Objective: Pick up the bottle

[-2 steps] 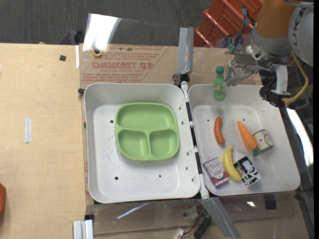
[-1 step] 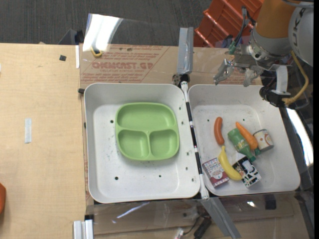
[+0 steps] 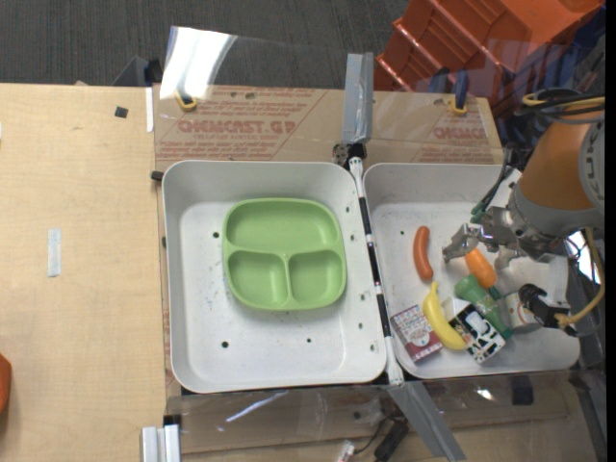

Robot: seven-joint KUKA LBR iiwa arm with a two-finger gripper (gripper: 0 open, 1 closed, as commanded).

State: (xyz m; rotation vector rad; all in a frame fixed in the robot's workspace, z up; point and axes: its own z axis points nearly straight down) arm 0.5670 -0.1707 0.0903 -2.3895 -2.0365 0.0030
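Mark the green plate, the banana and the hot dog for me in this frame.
green plate (image 3: 285,253): camera view, on the ridge where its three compartments meet, in the left bin.
banana (image 3: 442,318): camera view, mid-length of the yellow curve, in the right bin.
hot dog (image 3: 422,252): camera view, middle of the red sausage, right bin.

Reaches in from the right, arm (image 3: 563,176) bent downward, orange band above a grey wrist. Hangs low with the claw (image 3: 478,248) pointing left and down, metal fingers (image 3: 460,249) spread slightly at the tip. Trails black cables beside the wrist on the right.
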